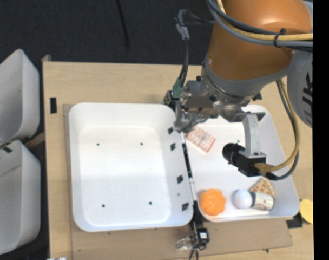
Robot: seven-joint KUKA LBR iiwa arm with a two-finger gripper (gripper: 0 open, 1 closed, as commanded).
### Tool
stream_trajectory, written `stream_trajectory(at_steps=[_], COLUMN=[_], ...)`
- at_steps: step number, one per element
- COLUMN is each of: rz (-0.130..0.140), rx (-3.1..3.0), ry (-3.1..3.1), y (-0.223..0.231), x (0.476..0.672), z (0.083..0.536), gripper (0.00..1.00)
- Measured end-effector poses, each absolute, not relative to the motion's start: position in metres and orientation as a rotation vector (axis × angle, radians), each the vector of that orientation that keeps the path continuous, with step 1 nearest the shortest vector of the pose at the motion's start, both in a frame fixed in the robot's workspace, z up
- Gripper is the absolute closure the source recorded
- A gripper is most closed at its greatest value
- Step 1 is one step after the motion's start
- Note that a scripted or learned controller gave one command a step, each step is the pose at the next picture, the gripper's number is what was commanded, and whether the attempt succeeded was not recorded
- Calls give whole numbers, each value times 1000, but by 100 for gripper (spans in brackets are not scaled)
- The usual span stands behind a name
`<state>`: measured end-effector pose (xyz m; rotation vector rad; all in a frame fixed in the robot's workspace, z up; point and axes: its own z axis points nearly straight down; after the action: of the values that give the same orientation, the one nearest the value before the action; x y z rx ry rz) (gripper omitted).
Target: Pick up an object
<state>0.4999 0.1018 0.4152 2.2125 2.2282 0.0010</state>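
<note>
Two shallow white bins sit side by side on a wooden bench; we see the left bin (121, 167) bare and the right bin (272, 213) holding several small things. An orange ball (212, 201), a white ball (242, 199) and a small patterned cup (263, 200) cluster near its front edge, and a pink patterned packet (201, 140) lies toward the back, beside the dividing wall. The gripper (183, 121) hangs just above that packet, under the bulky orange wrist; we cannot tell its state. We judge the flat packet could slip away, or the gripper could strike the bin wall, being so close.
</note>
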Motion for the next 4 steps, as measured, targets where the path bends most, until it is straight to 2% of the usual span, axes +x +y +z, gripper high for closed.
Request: stream_trajectory(at_steps=[1,2,3,4], rz=[-8,13,-29,17], rx=[2216,2210,2219,2210], ry=[2227,2225,2232,2222], y=[149,173,223,222], x=[502,492,546,580], z=[406,542,363,557], gripper=[100,100,100,100])
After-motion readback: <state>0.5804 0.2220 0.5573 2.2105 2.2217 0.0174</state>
